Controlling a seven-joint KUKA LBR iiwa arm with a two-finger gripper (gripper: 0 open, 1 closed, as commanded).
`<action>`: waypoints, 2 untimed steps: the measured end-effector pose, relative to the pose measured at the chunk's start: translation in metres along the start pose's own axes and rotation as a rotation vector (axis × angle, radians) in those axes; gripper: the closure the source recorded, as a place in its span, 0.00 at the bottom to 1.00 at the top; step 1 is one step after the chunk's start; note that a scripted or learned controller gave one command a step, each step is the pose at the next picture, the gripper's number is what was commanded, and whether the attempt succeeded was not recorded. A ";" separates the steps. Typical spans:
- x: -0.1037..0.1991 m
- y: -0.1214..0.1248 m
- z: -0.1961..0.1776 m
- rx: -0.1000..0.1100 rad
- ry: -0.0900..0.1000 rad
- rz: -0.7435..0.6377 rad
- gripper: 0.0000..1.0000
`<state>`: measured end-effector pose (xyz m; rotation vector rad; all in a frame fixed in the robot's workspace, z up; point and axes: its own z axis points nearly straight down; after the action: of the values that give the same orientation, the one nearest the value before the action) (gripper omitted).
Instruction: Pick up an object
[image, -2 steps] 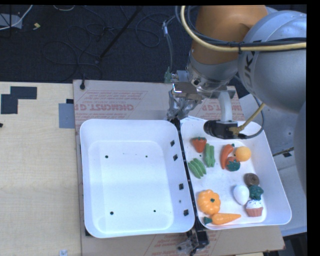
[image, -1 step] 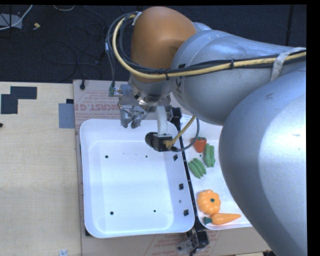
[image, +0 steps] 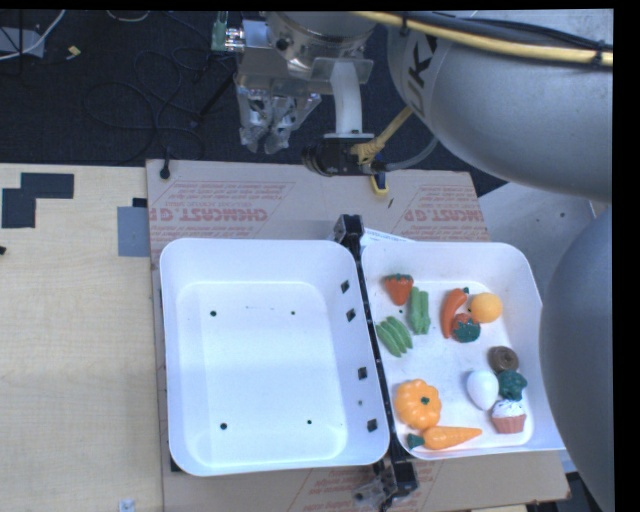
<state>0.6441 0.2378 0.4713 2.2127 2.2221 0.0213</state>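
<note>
My gripper (image: 270, 128) hangs high at the top of the view, beyond the far edge of the left bin (image: 180, 300), above the dark floor and the cardboard sheet. Nothing is visible in it. The right bin (image: 520, 275) holds several toy foods: a strawberry (image: 399, 288), a green pepper (image: 419, 310), pea pods (image: 394, 336), a red chili (image: 453, 306), an orange (image: 486, 307), a brown donut (image: 503, 358), a white egg (image: 482, 388), a cupcake (image: 509, 416), a pumpkin (image: 417, 403) and a carrot (image: 450, 437).
A black divider with clips (image: 362, 340) runs between the two bins. Both bins rest on a cardboard sheet (image: 260, 205) on the pale wooden bench (image: 70, 350). The grey arm body (image: 520, 90) fills the upper right, over the right bin's far corner.
</note>
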 end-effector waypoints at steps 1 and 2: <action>-0.015 -0.012 -0.031 0.013 -0.006 0.003 1.00; -0.025 -0.020 -0.069 0.014 -0.006 0.003 1.00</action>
<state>0.6231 0.2120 0.5400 2.2201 2.2227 -0.0003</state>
